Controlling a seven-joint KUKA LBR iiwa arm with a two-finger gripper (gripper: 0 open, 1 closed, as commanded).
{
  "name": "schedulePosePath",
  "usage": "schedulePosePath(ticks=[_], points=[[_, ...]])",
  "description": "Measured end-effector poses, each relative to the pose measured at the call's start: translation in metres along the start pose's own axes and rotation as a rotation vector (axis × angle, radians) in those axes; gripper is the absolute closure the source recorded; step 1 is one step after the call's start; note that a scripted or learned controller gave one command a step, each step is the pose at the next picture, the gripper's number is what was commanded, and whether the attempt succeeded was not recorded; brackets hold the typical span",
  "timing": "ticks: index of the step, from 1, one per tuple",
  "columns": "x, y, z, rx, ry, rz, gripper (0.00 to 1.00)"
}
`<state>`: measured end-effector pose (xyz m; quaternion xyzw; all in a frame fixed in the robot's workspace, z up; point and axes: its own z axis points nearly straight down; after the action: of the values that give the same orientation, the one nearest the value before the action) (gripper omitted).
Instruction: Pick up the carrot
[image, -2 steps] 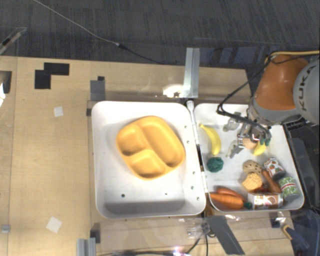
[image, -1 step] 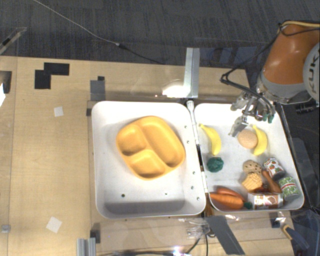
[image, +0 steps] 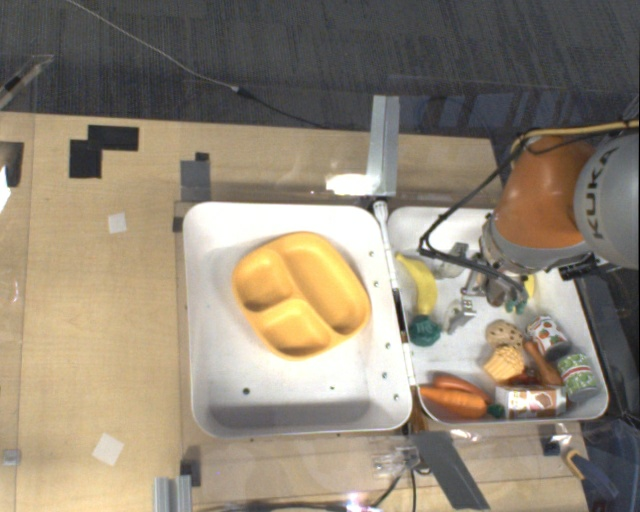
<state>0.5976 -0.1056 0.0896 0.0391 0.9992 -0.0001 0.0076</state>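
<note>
The carrot (image: 455, 400) is orange with a green stub at its right end. It lies flat along the front wall of the right bin (image: 450, 232), near that bin's front left corner. My gripper (image: 478, 300) hangs over the middle of the right bin, under the orange wrist band (image: 540, 205). It is well behind the carrot and slightly to its right, apart from it, with nothing seen in its grasp.
Around the gripper lie a yellow banana (image: 424, 284), a teal-green toy (image: 424, 330), a cookie (image: 503, 333), a waffle piece (image: 505, 363) and small cans (image: 549, 336) (image: 530, 402). The left bin (image: 205, 300) holds a yellow divided plate (image: 300, 293).
</note>
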Motion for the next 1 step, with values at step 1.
schedulePosePath(ticks=[1], points=[[-0.0415, -0.0366, -0.0592, 0.002, -0.001, 0.072, 0.0]])
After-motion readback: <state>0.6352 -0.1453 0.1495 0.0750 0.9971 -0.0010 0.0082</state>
